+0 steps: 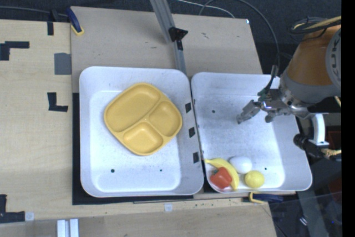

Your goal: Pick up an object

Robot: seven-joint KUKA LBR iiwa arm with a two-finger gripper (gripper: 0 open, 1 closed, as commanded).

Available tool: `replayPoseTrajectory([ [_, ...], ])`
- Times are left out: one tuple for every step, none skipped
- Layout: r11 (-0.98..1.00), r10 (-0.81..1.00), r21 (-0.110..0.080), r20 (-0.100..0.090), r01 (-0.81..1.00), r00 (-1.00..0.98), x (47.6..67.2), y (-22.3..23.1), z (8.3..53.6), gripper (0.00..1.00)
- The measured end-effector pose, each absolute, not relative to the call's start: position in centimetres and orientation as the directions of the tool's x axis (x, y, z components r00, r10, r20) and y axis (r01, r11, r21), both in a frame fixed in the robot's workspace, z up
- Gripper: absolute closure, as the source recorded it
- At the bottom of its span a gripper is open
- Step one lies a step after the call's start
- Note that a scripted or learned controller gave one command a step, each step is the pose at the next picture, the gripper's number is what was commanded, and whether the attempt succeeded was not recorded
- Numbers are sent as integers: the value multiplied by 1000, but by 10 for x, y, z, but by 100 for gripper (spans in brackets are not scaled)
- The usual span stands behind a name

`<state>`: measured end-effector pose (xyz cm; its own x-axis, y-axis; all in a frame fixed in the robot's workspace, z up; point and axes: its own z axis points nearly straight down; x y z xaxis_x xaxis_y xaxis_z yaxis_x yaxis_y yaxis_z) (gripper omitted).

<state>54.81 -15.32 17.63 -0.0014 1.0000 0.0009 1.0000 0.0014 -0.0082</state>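
In the right bin (pixel 233 136), several small objects are huddled at the front edge: a yellow banana (pixel 226 165), a red piece (pixel 221 177), a white egg-shaped object (pixel 241 163) and a yellow ball (pixel 254 178). My gripper (pixel 256 115) hangs over the bin's back right part, well behind that cluster. It is open, with nothing between its fingers (pixel 246 113). The grey arm with its orange band (pixel 313 64) comes in from the right.
A yellow divided plate (pixel 143 118) lies in the left bin (pixel 94 169). A grey metal pole (pixel 161 3) slants down to the seam between the bins. Cables run across the bench behind the right bin.
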Motion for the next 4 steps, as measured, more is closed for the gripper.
replayPoseTrajectory([
  [2,1000,-9,1,1000,-2,546,-147,112,0],
  [3,1000,-3,2,1000,-3,548,-147,126,100],
  [1,1000,5,-1,1000,-1,550,-153,188,100],
  [2,1000,5,-1,1000,-2,551,-153,241,100],
])
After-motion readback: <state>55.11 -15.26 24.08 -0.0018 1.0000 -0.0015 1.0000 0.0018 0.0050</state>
